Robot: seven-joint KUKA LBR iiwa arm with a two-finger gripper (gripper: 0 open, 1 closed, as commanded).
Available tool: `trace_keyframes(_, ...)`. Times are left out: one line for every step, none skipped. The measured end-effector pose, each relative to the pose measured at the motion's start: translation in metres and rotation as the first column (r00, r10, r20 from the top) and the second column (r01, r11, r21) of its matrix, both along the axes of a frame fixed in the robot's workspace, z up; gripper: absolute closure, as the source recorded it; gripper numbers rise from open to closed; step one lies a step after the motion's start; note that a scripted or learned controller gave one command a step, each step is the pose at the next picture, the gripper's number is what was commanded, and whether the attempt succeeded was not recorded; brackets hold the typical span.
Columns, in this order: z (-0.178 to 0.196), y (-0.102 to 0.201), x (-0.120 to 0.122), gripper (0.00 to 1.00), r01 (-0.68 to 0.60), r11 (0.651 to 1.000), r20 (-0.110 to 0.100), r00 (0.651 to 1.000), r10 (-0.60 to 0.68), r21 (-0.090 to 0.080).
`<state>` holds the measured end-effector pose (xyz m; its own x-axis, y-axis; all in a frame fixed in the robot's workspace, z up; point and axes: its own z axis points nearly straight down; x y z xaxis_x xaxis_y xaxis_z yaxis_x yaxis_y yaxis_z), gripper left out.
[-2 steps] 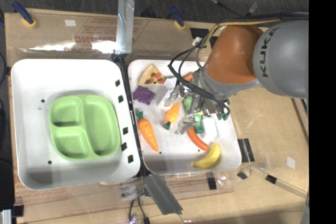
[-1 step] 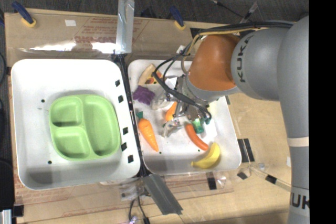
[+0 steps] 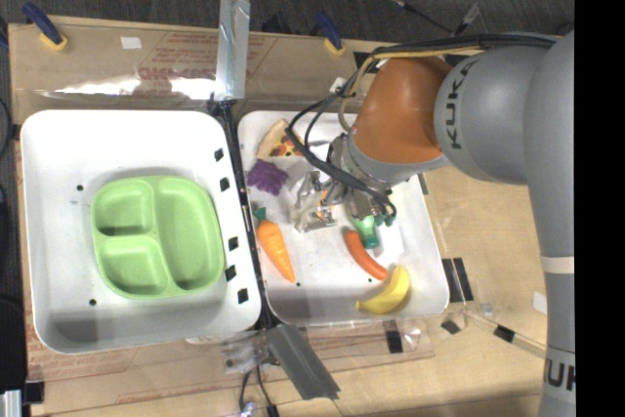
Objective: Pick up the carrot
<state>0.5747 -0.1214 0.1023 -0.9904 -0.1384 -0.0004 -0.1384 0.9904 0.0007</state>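
Two carrots [image 3: 274, 249] by my count, orange with green tops: one at the right bin's [image 3: 420, 293] lower left, another [image 3: 364, 254] right of centre, its top under the gripper [image 3: 327, 205]. Gripper state: I cannot tell, wrist hides it. One banana [image 3: 387, 292], one purple cluster [image 3: 266, 177], one green tray [image 3: 156, 235].

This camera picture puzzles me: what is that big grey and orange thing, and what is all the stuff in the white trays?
You are looking down at a slant on a bench from one fixed camera. The grey and orange thing is a robot arm reaching in from the right; its gripper hangs over the right white bin. That bin has toy food: a carrot, a banana, purple grapes, a pizza slice and a second orange piece. The left bin has a green divided plate. The carrot lies untouched.
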Motion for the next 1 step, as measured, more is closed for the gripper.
trace_keyframes(0.1122,-0.0109,-0.046,1.0,-0.085,0.996,0.011,0.996,0.086,-0.005)
